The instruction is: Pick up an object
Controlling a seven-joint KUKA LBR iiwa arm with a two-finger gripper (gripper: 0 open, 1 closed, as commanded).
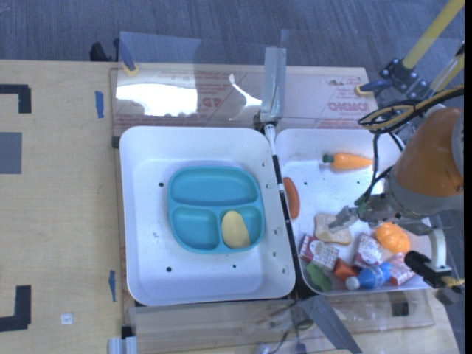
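Bread slice (pixel 332 229), pale and roughly cut, looks like the likeliest thing for this try. It lies flat on the floor of the right bin (pixel 310 140), near the middle, and it has not been lifted. The gripper (pixel 345 217) sits just above its upper edge, close enough that I cannot tell whether it touches. I also cannot tell whether the tool is open or closed, because its tip is small and partly lost against the clutter. Nothing can be seen held in it.

Just right of the bread is an orange ball (pixel 392 237), with 2 printed packets (pixel 321 255) and a blue bottle (pixel 372 277) crowded along the near wall. A red sausage (pixel 292 198) lies against the wall between the bins, and a carrot (pixel 346 161) lies well apart at the far end. The arm (pixel 435 153) reaches in from the right over this pile.

The left bin (pixel 140 198) holds 1 blue plate (pixel 214 190) with a yellow lump (pixel 235 229) in its lower right compartment.

By my reading, the approach is about done and the pick itself is not. The closing, the lift and proof of a hold are all left. The flat slice offers little to pinch, so a miss seems possible.
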